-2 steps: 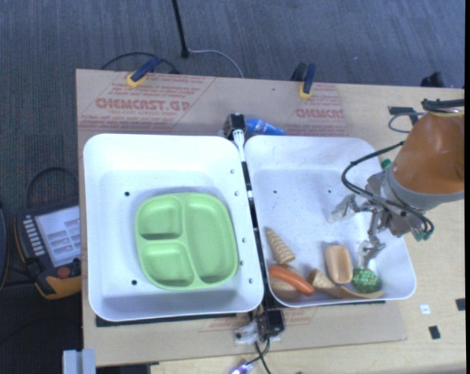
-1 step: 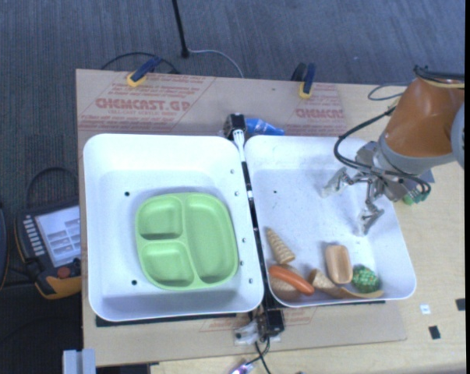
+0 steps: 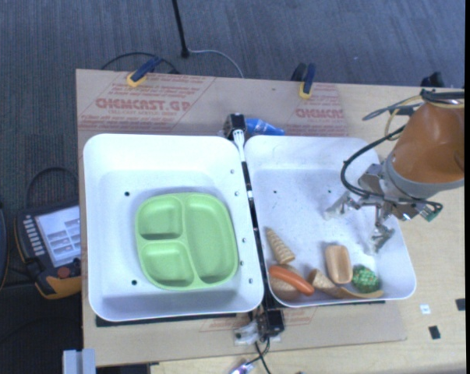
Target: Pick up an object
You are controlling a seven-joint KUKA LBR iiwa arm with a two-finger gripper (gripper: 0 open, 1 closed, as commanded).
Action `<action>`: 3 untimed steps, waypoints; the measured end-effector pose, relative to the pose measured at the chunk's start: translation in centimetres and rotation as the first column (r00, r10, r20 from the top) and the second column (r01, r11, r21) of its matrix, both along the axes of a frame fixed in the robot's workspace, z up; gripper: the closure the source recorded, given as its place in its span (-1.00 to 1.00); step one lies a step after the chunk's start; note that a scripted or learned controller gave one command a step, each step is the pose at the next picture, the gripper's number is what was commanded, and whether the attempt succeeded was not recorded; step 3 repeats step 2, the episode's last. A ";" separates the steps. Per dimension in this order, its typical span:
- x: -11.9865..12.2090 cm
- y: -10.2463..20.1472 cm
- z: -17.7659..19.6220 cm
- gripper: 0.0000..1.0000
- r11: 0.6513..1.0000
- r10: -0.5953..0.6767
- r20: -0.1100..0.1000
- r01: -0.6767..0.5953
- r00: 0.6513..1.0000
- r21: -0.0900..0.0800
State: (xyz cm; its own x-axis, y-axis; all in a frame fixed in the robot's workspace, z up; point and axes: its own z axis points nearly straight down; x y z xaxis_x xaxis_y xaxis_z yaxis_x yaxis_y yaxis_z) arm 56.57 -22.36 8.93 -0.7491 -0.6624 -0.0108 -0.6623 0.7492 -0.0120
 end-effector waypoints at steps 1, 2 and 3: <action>-3.7 0.9 0.1 -1.00 0.960 0.279 0.010 -0.279 0.960 0.005; -4.7 0.3 3.8 -1.00 0.903 0.429 -0.012 -0.429 0.903 0.006; -4.7 0.3 3.8 -1.00 0.903 0.429 -0.012 -0.429 0.903 0.006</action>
